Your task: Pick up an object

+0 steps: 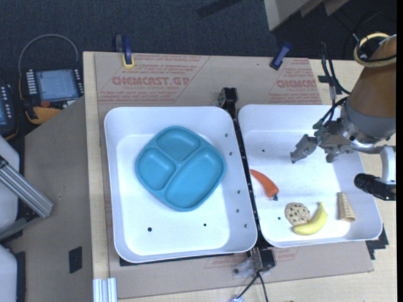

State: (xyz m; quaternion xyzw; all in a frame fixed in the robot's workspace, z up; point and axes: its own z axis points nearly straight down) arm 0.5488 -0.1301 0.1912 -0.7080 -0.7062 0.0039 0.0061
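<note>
Two shallow white bins are seen side by side on the bench, the left bin [119,187] and the right bin [362,228], meeting along a dark seam at the middle. The right bin is taken as the landmark here. In the bin to its left, a blue divided plate [181,167] with three compartments is laid flat, near that bin's centre and turned at a slant to the walls.

Over the upper right part of the right bin, the grey arm with its orange band is brought in from the right, and the gripper [317,148] is held above the bin floor with its two fingers spread apart; nothing is seen between them.

Four small things are found in the lower half of the right bin, none touched by the gripper. A yellow banana [313,221] is laid near the front wall, its long axis running from lower left to upper right, with the curve bowed downward. A red-orange carrot [264,182] is laid close to the left wall, its long axis slanting from upper left down to lower right, where a dark tip is seen. An ice-cream cone [344,206] is laid right of the banana, nearly upright in the view. A round cookie [296,213] is set just beside the banana's left end.
</note>
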